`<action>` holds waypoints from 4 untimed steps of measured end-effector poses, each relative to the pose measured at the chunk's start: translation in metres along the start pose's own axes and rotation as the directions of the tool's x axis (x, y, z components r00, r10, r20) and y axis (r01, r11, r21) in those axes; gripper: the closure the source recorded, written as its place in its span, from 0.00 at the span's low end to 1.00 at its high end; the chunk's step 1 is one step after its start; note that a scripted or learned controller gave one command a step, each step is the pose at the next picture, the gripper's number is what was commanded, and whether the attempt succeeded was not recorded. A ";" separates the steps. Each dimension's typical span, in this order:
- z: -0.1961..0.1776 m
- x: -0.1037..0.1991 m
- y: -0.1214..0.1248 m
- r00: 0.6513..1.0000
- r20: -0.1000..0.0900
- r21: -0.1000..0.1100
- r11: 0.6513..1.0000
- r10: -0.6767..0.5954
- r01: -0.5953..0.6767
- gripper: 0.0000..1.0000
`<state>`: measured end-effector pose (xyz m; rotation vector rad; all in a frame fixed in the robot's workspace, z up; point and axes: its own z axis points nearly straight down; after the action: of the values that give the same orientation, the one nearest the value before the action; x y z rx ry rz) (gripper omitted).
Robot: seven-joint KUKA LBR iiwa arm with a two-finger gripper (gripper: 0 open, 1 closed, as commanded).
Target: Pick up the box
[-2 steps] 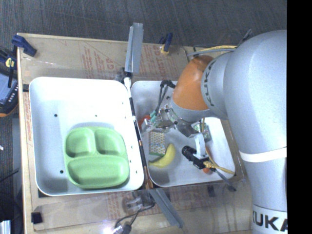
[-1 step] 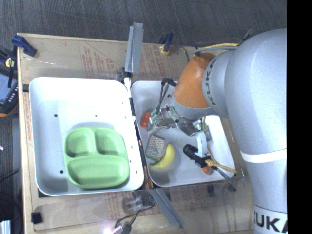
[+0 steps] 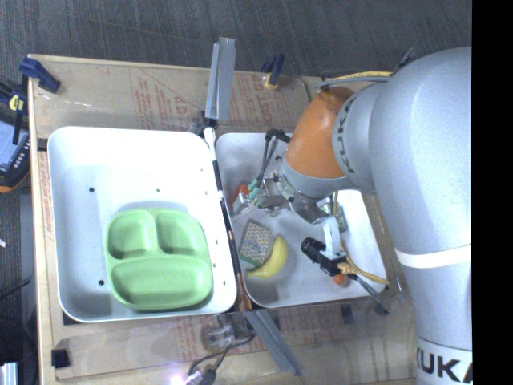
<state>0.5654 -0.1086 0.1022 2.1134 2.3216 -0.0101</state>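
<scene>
**A:** Where's the box (image 3: 256, 243)?

**B:** Look at the lower middle of the right-hand bin (image 3: 365, 239). It's the small patterned carton lying flat, touching the banana (image 3: 272, 261) on its right edge. It looks like light, stiff cardboard, so you'd expect it to lift easily but dent under a hard squeeze. Take it across its two narrower sides, away from the banana.

**A:** And the end effector (image 3: 268, 192)?

**B:** It hangs in the upper part of that bin, above the box in the frame and apart from it, among small clutter. You can't tell whether it's open or closed; the wrist hides that. Nothing visibly sits in it.
</scene>
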 end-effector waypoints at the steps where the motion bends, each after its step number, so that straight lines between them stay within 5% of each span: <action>1: -0.083 -0.056 -0.055 1.000 -0.006 -0.002 1.000 0.009 -0.009 0.00; 2: -0.116 -0.100 -0.021 0.996 -0.007 -0.002 0.996 0.087 -0.087 0.00; 3: -0.071 0.004 -0.058 0.998 -0.007 0.003 0.998 0.055 -0.055 0.00; 4: 0.008 0.011 -0.070 0.997 0.014 -0.014 0.997 0.080 -0.079 0.00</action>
<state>0.4946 -0.1041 0.0944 2.1903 2.2215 -0.0093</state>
